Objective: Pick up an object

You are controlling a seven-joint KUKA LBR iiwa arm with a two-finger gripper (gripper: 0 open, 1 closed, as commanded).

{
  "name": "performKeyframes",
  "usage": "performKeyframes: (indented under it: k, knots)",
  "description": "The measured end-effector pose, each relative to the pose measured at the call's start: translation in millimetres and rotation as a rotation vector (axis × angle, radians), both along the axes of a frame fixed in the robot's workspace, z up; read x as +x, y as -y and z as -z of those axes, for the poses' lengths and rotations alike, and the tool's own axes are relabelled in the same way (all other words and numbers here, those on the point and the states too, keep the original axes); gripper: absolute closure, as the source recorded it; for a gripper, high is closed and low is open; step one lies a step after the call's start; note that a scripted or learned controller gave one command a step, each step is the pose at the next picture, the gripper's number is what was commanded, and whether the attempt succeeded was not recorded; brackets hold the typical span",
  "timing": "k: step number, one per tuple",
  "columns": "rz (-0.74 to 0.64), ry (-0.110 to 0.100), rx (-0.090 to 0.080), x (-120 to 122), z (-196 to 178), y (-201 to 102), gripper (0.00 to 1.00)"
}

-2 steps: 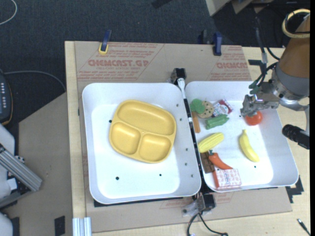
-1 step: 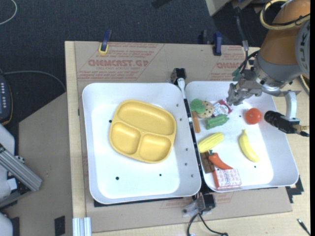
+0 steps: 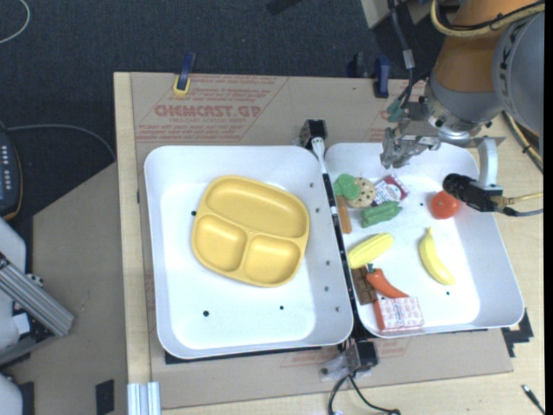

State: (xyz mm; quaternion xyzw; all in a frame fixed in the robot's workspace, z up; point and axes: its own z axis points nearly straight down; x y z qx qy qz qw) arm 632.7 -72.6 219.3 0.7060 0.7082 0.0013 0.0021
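Note:
My gripper (image 3: 396, 152) hangs over the far part of the right bin (image 3: 492, 271), just above and behind a red-and-white packet (image 3: 394, 186). I see nothing held in it. Close by lie a green toy (image 3: 347, 185), a cookie (image 3: 363, 194) and a green pickle (image 3: 380, 214). A red tomato (image 3: 444, 205) sits to the right. Nearer the front are a banana (image 3: 436, 258), a corn cob (image 3: 370, 249), a red-orange pepper (image 3: 387, 285) and a pink wafer pack (image 3: 399, 314).
The left bin (image 3: 173, 309) holds a yellow divided plate (image 3: 251, 230). A black cylinder (image 3: 471, 191) on a white bracket juts over the right bin's far right edge. An orange stick (image 3: 344, 215) and a brown bar (image 3: 363, 287) lie along the divider.

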Motion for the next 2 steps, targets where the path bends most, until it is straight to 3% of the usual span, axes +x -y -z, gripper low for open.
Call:
performKeyframes:
  k: [2]
  knots:
    - [0.003, -0.003, -0.001, 5.3, -14.2, 13.5, 1.0]
